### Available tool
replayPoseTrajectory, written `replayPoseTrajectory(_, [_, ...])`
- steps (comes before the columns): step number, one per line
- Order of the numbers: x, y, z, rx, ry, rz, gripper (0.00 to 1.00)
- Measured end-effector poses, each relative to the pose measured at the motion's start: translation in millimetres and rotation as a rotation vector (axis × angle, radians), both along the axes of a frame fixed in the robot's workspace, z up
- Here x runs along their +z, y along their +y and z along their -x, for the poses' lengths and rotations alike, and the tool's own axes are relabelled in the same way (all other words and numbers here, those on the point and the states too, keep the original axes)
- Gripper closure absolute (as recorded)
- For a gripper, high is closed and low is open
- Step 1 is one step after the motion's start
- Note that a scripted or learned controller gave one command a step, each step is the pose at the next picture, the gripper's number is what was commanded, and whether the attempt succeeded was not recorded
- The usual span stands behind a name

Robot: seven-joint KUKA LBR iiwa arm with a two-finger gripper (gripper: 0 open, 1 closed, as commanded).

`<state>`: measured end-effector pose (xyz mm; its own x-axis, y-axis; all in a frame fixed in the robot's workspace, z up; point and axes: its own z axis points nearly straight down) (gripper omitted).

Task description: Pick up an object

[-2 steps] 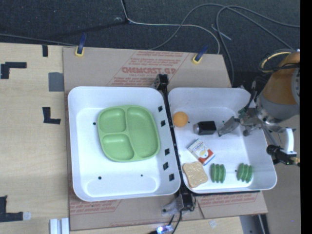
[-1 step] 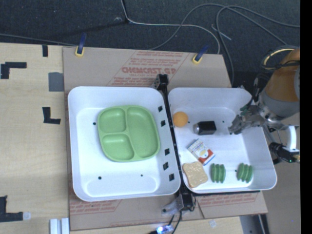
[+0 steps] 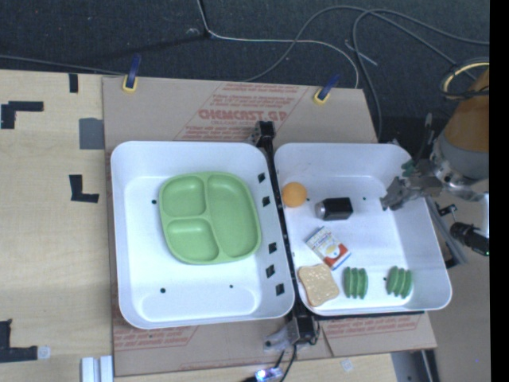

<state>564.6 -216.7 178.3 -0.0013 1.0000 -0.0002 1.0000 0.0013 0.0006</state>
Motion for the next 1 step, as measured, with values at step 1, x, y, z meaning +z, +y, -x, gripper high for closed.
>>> replayPoseTrajectory(1, [42.9, -2.6, 2.5, 0.0, -0.002, 0.001, 1.0])
